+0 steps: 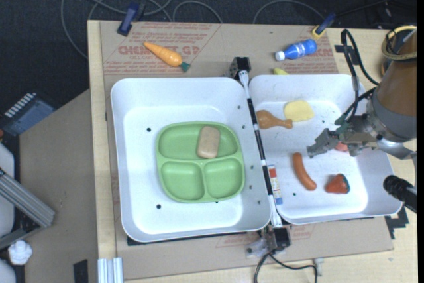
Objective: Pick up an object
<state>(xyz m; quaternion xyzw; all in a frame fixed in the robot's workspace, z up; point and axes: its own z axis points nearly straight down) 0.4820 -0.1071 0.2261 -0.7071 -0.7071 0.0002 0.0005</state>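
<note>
Two shallow white bins sit side by side on the counter [165, 43], which is covered with printed cardboard. The left bin [132, 109] holds a green divided plate [199, 169], and a tan bread-like piece [209, 141] lies in the plate's upper compartment. The right bin [318, 209] holds several toy foods: a brown chicken drumstick [272, 120] near its upper left, a yellow piece [299, 110] touching or just beside the drumstick's right end, an orange-red sausage [304, 171] lying at a slant near the middle, and a red strawberry-like piece [337, 184] just to the sausage's right. The arm reaches in from the right, and its gripper [319, 146] hangs over the right bin, above and slightly right of the sausage, pointing left. Whether it is parted or closed cannot be told from this angle, and nothing can be seen held in it. Outside the bins, on the counter, a toy carrot [165, 54] lies beyond the left bin and a blue and white bottle [297, 50] lies on its side beyond the right bin.
</note>
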